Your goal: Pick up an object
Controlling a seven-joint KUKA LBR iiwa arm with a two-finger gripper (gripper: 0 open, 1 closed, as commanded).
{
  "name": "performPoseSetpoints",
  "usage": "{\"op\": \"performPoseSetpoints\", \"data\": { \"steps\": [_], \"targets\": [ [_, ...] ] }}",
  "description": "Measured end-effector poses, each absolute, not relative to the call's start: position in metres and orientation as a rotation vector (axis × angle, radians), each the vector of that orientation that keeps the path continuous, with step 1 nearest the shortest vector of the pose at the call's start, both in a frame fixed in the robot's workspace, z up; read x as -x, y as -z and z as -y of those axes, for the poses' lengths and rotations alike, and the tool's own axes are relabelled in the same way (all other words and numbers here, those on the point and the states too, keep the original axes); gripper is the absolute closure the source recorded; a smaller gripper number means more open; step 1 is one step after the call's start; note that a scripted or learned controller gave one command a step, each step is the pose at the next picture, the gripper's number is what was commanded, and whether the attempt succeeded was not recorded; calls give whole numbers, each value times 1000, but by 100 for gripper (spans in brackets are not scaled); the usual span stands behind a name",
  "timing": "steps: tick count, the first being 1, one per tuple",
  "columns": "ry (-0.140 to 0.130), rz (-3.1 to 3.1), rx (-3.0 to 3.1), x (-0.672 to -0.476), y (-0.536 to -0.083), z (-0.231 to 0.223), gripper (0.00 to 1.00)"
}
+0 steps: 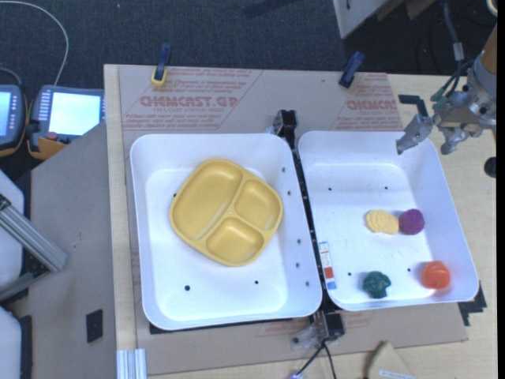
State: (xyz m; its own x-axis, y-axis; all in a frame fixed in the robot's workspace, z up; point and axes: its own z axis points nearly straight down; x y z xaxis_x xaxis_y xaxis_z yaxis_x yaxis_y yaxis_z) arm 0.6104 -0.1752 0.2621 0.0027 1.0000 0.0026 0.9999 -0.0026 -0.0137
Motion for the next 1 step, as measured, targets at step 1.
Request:
{"op": "performPoseSetpoints", "data": {
  "steps": [1],
  "targets": [
    [-1,2222,2221,-613,-270,175,0]
  ]
}}
